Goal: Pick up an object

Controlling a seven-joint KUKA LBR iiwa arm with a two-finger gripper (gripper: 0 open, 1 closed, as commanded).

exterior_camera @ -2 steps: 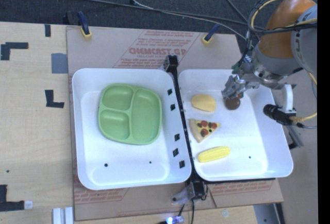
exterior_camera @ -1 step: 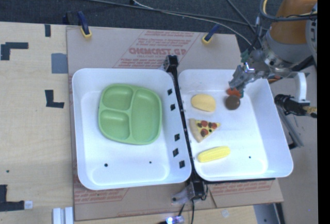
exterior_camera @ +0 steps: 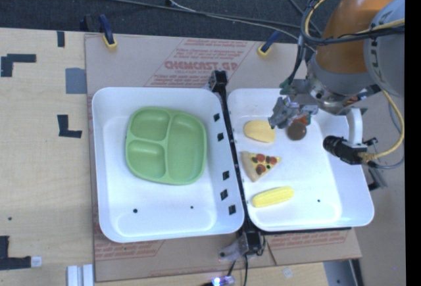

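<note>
Looking down: two white bins sit side by side on a brown board, and the arm comes in from the right.
Arm: grey with an orange band, it bends over the top right of the right bin.
Gripper: it hangs low over the top middle of the right bin. Its dark tips are right by the top right edge of the yellow piece. I cannot tell how wide it is open, and I see nothing held in it.
Yellow piece: a flat, pale yellow toy food near the top left of the right bin. Its long way runs left to right. It lies flat on the bin floor.
Brown ball: a small dark brown round thing just to the right of the yellow piece, close under the gripper.
Pizza: a toy slice below the yellow piece, a bit apart from it. Its wide crust is on the left and its tip points to the right.
Corn: a yellow cob below the pizza. Its long way runs left to right, with the right end tipped a little up.
Left bin: it holds a green plate.
Green plate: it has three parts and lies flat in the upper middle of the left bin.
In the way: the brown ball and the yellow piece sit close on each side of the gripper tips.
</note>
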